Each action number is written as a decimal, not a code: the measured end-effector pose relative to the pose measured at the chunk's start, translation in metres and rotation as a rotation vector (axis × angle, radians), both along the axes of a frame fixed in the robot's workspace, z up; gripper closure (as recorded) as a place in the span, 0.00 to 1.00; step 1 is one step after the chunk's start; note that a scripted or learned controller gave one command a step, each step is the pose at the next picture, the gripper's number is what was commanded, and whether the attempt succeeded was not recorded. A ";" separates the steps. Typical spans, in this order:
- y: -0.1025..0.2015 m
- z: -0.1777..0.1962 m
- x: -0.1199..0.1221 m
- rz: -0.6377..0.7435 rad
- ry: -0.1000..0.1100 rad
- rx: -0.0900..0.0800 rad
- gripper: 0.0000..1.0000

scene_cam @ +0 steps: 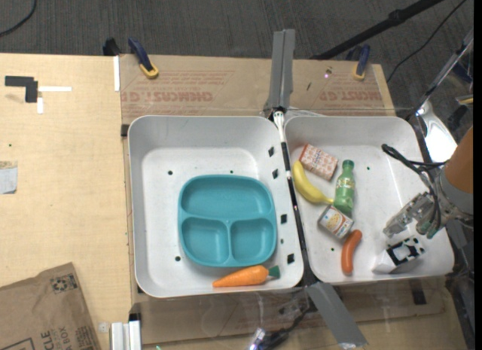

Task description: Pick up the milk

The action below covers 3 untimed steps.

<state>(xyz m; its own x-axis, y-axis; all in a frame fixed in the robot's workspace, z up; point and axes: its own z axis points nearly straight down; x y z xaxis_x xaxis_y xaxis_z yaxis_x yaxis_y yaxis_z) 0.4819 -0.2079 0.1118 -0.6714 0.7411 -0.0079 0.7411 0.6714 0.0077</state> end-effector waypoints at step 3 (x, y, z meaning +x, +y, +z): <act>-0.012 -0.010 -0.002 -0.008 0.006 0.002 1.00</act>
